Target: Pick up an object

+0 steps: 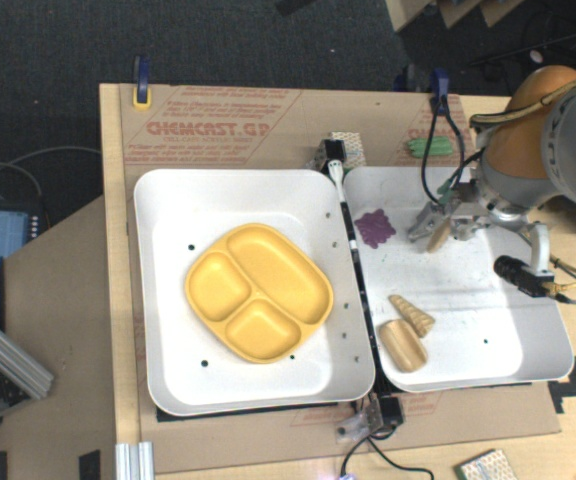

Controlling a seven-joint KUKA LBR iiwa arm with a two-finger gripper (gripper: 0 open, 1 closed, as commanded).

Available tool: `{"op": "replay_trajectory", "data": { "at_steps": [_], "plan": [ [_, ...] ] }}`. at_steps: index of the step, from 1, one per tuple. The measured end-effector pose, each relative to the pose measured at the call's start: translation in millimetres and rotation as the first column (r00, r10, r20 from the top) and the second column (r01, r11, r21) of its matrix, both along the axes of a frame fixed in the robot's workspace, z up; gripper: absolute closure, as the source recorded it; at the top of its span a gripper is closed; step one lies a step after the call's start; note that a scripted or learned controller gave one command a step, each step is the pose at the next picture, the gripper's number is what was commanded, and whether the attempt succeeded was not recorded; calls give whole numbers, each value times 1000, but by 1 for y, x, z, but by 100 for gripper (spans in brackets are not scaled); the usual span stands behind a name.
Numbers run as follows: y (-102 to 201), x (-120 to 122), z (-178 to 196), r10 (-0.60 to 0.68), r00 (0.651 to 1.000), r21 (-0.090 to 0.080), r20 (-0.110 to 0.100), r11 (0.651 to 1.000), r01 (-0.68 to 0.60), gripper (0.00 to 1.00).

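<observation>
2 shallow white bins stand side by side on the bench. The left bin, at frame centre, contains 1 yellow plastic tray with rounded corners and 3 compartments. The right bin contains 1 small purple object with ragged edges at its upper left, and 1 tan wooden cone-and-cylinder piece at its lower left. The hand sits over the right bin's upper middle, near the purple object; its 2 metal fingers are spread apart with nothing between them. Red print on the bench's brown sheet reads "CHEMCAST GP".
</observation>
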State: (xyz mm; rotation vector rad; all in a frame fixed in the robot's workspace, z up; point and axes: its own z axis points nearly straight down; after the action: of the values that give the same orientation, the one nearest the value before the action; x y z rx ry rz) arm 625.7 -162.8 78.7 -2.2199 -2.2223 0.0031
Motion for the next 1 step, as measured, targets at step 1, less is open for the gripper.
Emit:
{"op": "replay_trajectory", "data": {
  "at_steps": [1],
  "plan": [
    [0,1,18,-1,1000,-1,7,1000,1,100]
  ]
}}
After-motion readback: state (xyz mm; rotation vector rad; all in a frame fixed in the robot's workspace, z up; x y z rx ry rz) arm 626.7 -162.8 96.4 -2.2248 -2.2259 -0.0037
